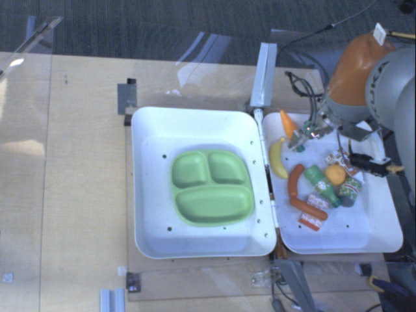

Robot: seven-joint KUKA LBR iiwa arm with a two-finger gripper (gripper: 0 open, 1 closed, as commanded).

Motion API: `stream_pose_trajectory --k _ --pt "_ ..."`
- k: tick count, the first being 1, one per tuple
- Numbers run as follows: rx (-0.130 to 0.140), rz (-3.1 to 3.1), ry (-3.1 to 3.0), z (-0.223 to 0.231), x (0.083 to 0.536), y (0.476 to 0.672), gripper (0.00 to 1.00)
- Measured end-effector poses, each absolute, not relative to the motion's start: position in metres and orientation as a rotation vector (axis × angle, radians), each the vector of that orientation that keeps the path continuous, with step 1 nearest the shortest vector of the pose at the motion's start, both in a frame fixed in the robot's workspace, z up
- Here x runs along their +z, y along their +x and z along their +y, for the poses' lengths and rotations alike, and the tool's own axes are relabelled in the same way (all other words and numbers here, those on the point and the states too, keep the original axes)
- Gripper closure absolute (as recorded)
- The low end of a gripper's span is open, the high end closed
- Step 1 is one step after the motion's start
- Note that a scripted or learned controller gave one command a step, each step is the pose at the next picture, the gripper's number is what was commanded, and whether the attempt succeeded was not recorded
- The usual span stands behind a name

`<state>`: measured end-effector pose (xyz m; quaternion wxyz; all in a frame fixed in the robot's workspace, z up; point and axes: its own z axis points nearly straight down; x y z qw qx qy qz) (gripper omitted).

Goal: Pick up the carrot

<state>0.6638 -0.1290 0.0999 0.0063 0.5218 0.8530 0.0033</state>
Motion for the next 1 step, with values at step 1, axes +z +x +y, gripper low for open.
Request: stream_pose_trajectory --k 1 --pt "0.006 2.475 1.925 -0.1198 0.1912 0.6469 1.0"
